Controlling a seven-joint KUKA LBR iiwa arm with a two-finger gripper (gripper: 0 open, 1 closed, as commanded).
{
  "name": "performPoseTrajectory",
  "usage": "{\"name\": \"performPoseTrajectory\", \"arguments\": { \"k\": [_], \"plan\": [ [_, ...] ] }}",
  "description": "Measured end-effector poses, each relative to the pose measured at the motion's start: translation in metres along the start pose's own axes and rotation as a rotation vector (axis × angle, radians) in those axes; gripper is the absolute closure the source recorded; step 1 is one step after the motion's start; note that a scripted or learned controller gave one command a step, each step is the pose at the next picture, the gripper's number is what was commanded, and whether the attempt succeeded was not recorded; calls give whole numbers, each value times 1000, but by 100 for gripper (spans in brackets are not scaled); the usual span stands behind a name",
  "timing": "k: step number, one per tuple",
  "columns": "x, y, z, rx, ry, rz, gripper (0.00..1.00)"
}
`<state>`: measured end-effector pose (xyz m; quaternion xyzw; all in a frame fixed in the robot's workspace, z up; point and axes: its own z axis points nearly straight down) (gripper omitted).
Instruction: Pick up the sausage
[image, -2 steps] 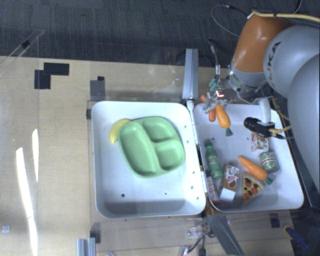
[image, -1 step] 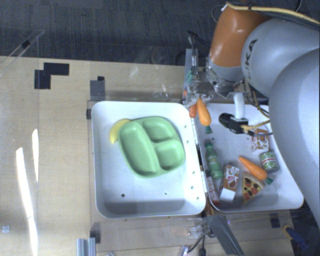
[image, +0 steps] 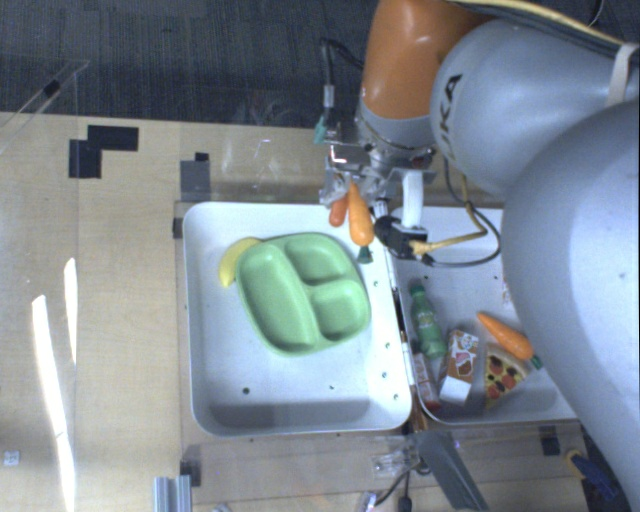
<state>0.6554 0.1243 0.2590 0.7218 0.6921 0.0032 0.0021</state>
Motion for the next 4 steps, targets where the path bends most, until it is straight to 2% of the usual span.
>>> {"name": "performPoseTrajectory", "arguments": {
  "k": [1,2,3,4],
  "plan": [
    [9,10,146,16,-3,-28,100],
    [101,-61,17,2,2,58,100],
    [101,-61,17,3,1,57,0],
    [111,6,66,2,-1,36,0]
  ]
}}
